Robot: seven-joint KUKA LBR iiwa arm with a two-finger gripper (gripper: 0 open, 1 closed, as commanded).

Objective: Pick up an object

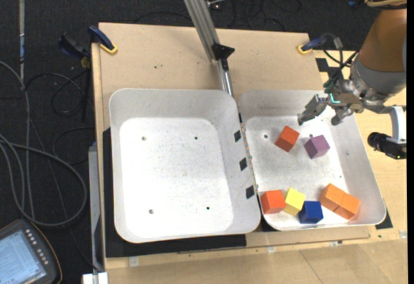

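We see the gripper (321,114) poised over the upper part of the right bin (366,166), its two fingers spread apart with nothing between them. So, as we read it, the pick has not yet happened: no object is lifted and every block lies on the bin floor. Nearest to the gripper are an orange-red cube (287,138), just below and to the left of the fingertips, and a purple cube (316,145) beside it, the two near each other but apart. Along the lower edge of the same bin we count four more: a second orange-red cube (273,200), a yellow cube (294,201) touching it, a blue cube (311,211) tucked against the yellow one, and a larger orange block (339,200) toward the lower right corner. The left bin (123,147) holds no blocks that we can make out. We judge the task to be at its approach stage; what is left is the descent onto one block, the closing of the fingers around it, and the lift. The two upper cubes look like the likeliest targets, since they stand free of neighbours, though we cannot tell which one the arm is aiming at.
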